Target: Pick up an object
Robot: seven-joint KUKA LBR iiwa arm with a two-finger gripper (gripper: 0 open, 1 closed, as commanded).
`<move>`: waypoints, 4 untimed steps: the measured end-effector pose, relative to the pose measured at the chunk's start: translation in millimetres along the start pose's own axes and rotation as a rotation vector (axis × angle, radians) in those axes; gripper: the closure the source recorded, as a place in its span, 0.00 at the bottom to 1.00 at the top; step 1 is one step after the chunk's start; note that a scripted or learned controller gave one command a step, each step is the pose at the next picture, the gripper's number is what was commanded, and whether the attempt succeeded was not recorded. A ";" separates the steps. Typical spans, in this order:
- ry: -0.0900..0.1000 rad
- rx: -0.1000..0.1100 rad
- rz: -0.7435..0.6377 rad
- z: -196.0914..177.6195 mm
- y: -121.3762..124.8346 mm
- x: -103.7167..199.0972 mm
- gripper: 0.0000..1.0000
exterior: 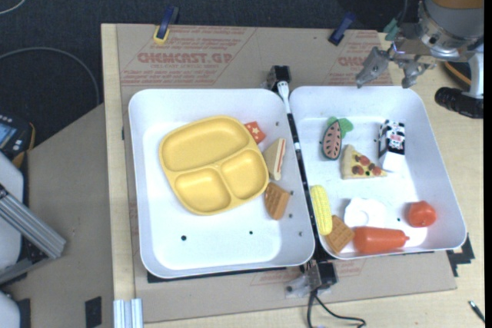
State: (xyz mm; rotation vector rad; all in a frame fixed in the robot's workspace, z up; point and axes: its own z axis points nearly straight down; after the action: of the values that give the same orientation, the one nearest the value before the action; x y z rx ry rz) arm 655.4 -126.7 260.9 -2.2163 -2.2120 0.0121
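Lying loose in the right bin (453,220), a scatter of toy food awaits the pick: a watermelon slice (332,140) near the divider, a pizza wedge (360,164) just right of it, a black-and-white milk carton (390,142) further right, and along the near wall a corn cob (320,209), a waffle piece (338,236), a fried egg (364,211), a carrot (379,240) and a tomato (420,213). All look like light, hard, smooth moulded pieces, likely to skid or pop out under a poor pinch. The carton, boxy and flat-sided, appears the surest hold if taken across its narrow faces; the tomato's round skin seems the most apt to slip, and the flat pizza wedge sits low against the floor.

Beyond the bin's far right corner, the gripper (393,67) hangs with its two fingers (371,70) spread apart, nothing between them and touching no toy, well clear of the carton below it. Whether its tips graze the cardboard sheet (231,57) under the bins is hard to tell from this slant.
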 end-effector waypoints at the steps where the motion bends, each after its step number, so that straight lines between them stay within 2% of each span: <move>1: -0.002 -0.012 -0.002 -6.6 2.0 0.2 0.00; 2: -0.001 -0.006 -0.001 37.7 2.3 -5.2 0.00; 3: -0.001 -0.006 -0.003 86.5 7.7 2.4 0.00; 4: 0.000 -0.005 -0.002 142.8 -1.4 8.5 0.00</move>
State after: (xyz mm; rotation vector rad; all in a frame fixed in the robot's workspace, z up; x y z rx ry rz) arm 652.1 -118.0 118.1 -2.2167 -2.2164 0.0073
